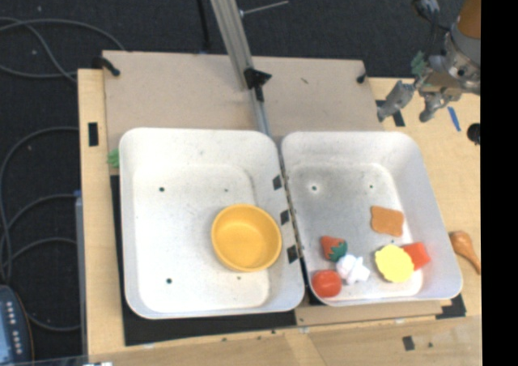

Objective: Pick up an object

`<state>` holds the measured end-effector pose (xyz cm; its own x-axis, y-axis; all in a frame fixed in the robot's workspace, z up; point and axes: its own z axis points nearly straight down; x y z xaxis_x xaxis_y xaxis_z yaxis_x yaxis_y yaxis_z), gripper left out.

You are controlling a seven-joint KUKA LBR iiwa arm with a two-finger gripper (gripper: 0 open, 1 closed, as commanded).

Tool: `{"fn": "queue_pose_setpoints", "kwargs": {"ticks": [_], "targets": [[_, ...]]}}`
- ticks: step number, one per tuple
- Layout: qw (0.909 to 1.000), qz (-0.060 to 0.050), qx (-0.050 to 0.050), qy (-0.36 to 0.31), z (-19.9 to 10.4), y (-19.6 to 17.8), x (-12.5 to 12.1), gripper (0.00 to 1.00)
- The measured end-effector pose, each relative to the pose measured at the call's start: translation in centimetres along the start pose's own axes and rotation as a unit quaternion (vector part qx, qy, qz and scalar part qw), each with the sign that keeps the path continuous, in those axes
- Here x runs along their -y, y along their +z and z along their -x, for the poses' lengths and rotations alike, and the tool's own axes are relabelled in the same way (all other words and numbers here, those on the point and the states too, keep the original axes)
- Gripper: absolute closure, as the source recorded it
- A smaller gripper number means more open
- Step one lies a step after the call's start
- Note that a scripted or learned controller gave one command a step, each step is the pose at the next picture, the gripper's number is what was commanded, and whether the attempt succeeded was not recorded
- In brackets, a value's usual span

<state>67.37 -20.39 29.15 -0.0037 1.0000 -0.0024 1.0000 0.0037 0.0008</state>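
- Objects for picking lie in the right bin [421, 163], bunched in its lower right part: an orange-brown flat piece [387, 220], a yellow rounded piece [393, 264] touching a red block [417, 254] at its right, a small white lumpy thing [351, 269], a red piece with a green top [333, 246] just above it, and a red rounded piece [327, 283] at the bin's lower left corner.
- Left bin [146, 194], in the middle-left of the frame, holds a yellow bowl [245, 237], round and smooth, near its lower right corner, well apart from the small pieces.
- Both bins are shallow, white, with rounded corners and scuffed grey floors; they sit side by side, rims touching, on a tan bench [186, 89].
- Gripper [419, 102] hangs at the upper right of the frame, above the bench just beyond the right bin's top right corner, well apart from every piece. Its two fingers stand spread, with nothing between them.
- Slanted metal rail [231, 28] runs from the top of the frame down to the seam between the bins.
- An orange-brown handle-like thing [464, 248] lies on the bench right of the right bin.
- Cables [40, 40] loop over the dark floor at the left.
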Motion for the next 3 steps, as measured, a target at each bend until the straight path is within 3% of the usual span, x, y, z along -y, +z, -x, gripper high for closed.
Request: {"fn": "queue_pose_setpoints", "kwargs": {"ticks": [1, 3], "targets": [[1.0, 0.0, 0.001, 0.0, 0.1, 0.0, 0.0, 0.0], [1.0, -0.003, 0.001, 0.002, 0.6, 11.7, -0.2, 0.0]]}}
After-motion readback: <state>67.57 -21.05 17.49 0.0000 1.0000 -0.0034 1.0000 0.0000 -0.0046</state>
